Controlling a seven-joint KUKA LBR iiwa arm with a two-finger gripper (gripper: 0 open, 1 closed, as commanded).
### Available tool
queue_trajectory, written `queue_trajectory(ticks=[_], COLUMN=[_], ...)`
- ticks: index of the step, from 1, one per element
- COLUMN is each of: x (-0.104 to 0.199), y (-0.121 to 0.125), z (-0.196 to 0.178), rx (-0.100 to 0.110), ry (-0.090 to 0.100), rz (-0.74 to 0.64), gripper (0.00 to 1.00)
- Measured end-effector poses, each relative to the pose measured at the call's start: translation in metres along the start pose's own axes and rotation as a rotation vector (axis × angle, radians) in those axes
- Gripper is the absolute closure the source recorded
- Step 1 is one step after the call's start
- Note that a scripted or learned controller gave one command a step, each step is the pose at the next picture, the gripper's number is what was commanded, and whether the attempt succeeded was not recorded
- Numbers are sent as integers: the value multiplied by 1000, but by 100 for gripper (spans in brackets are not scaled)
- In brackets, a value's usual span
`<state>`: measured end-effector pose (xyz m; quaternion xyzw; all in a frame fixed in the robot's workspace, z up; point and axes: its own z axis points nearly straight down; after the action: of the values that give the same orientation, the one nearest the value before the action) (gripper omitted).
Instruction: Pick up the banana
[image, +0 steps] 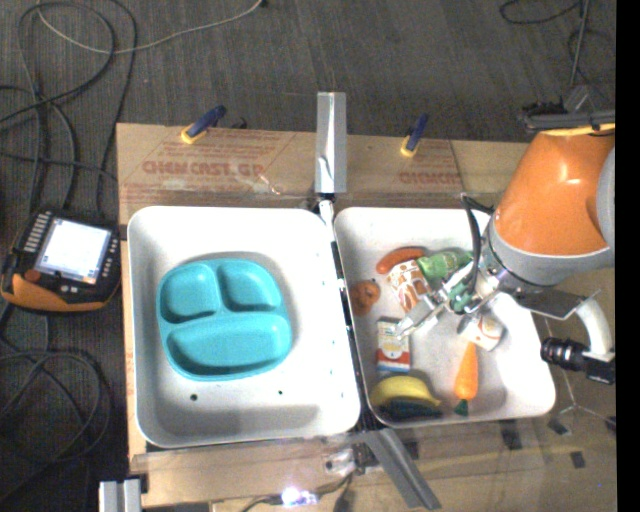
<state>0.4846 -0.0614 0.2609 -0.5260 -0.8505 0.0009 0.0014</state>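
The yellow banana (402, 387) lies at the front edge of the right bin (520, 398), resting partly on a dark object (412, 407). My gripper (441, 305) hangs low over the middle of that bin, behind the banana and to its right, among the small items there. It is well apart from the banana. The grey arm with its orange band (555, 200) comes in from the right and hides the bin's far right corner.
The right bin also holds a carrot (466, 372), a small carton (393, 343), a striped carton (410, 286), a sausage (401, 258), a green item (443, 265) and a brown round piece (367, 293). A turquoise divided plate (226, 318) sits in the left bin (150, 400).
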Motion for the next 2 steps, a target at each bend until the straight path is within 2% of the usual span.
queue_trajectory(ticks=[1,2], x=[-25,14], y=[-14,8], z=[79,21], rx=[1,-2], ry=[1,-1], rz=[-232,-241], gripper=[0,0])
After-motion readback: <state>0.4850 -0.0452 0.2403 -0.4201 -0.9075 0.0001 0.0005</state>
